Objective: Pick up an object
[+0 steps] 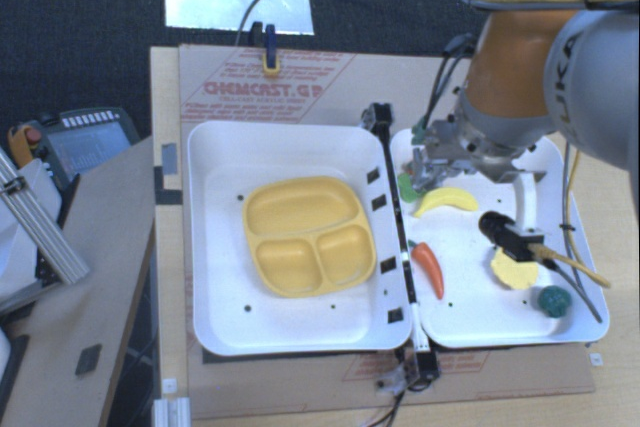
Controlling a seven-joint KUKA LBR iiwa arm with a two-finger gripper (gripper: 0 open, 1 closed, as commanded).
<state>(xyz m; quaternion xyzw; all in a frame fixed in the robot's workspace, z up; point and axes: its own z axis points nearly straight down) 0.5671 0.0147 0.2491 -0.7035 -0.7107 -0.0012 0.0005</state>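
The banana (447,202) lies just right-below the end effector (422,171) — long axis crosswise — whose open-or-closed state I cannot tell.

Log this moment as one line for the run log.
arm: over right bin | gripper: low at bin's left end, near green item and banana | grasp: unconfirmed | left bin: yellow tray

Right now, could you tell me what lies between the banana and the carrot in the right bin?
Nothing: in the camera view, bare white bin floor separates the banana from the carrot.
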